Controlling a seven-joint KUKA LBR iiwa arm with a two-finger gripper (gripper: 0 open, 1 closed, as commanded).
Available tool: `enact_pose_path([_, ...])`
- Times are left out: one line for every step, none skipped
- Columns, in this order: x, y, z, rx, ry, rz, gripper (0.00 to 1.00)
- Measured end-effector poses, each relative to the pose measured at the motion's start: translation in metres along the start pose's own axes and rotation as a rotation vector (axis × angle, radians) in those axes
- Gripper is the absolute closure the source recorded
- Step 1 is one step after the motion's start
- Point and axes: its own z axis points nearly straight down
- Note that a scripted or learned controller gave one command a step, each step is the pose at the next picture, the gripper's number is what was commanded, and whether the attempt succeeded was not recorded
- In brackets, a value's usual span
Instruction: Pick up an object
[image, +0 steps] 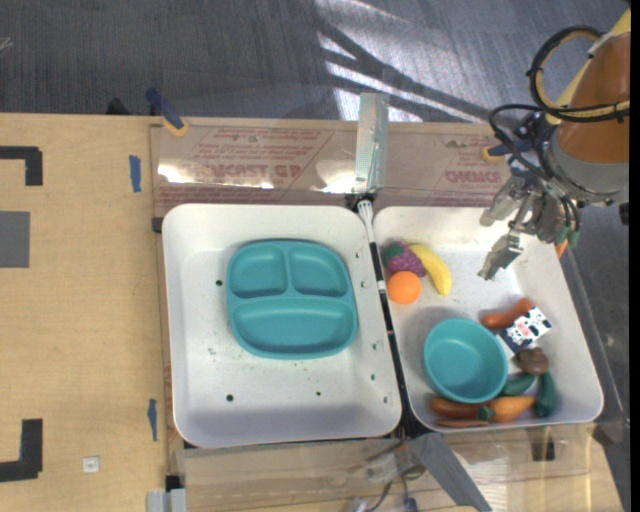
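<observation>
The arm reaches in from the right, its hand (508, 243) hanging low, seemingly empty.

Both white bins (190, 330) look like smooth, slightly glossy plastic. The teal divided plate (291, 298) and teal bowl (463, 360) have a matt plastic finish. The bench (70, 330) looks like pale, matt wood. The end effector (515, 232) looks metallic grey.
</observation>
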Motion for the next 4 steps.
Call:
enact_pose_path([0.002, 0.037, 0.123, 0.002, 0.011, -0.064, 0.0])
enact_pose_path([0.026, 0.027, 0.091, 0.003, 0.016, 0.105, 0.0])
enact_pose_path([0.067, -0.008, 0.13, 0.002, 0.01, 0.293, 0.0])
enact_pose_path([-0.014, 0.033, 0.075, 0.002, 0.009, 0.151, 0.0])
